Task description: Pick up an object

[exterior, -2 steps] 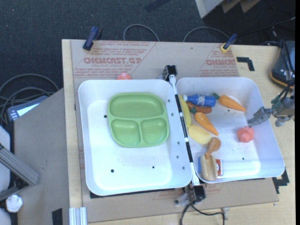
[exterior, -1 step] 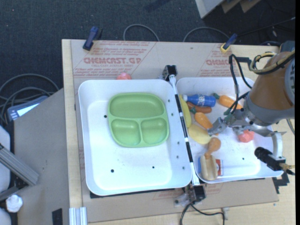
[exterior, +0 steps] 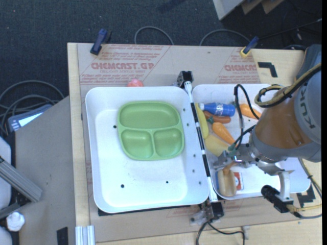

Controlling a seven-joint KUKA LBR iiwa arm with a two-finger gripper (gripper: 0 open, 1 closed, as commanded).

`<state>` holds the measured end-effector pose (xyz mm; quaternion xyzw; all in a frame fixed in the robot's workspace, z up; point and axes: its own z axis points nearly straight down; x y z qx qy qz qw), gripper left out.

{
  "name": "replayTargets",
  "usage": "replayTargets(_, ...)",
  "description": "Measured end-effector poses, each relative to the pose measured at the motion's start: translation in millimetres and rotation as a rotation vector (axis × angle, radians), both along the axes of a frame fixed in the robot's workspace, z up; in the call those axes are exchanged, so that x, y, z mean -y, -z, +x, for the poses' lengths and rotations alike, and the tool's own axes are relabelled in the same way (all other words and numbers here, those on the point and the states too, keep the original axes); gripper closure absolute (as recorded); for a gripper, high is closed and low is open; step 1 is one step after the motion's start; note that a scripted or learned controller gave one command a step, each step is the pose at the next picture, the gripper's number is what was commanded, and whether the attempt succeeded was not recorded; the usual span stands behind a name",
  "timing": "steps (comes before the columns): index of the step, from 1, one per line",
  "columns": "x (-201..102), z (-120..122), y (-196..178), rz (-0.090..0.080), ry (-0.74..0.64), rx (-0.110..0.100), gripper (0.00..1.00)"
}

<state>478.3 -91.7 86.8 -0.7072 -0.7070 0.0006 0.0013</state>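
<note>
The right bin (exterior: pixel 217 90) holds several small objects. At its back lies a blue and white bottle (exterior: pixel 218 108), with an orange piece (exterior: pixel 249 111) to its right. An orange carrot (exterior: pixel 223 132) and a yellow banana (exterior: pixel 202 124) lie along the left wall, and a pale yellow block (exterior: pixel 214 145) sits below them. A brown bread roll (exterior: pixel 226 181) lies at the front beside a red and white packet (exterior: pixel 238 181). My gripper (exterior: pixel 227 161) hangs low over the bin's left part, between the yellow block and the bread roll. The arm hides the bin's right half.
In the left bin (exterior: pixel 102 152) lies a green divided plate (exterior: pixel 150 129). A small pink thing (exterior: pixel 135 83) sits on the board behind that bin. A blue clamp (exterior: pixel 99 41) and a yellow clamp (exterior: pixel 249 47) grip the board's back edge. Cables lie around the bench.
</note>
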Motion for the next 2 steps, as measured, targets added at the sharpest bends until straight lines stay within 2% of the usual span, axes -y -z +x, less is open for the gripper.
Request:
replayTargets(1,0.1,0.2,-9.8,-0.001,0.001,0.002,1.00)
replayTargets(2,-75.3,33.0,-97.8,0.000,-0.001,0.003,1.00)
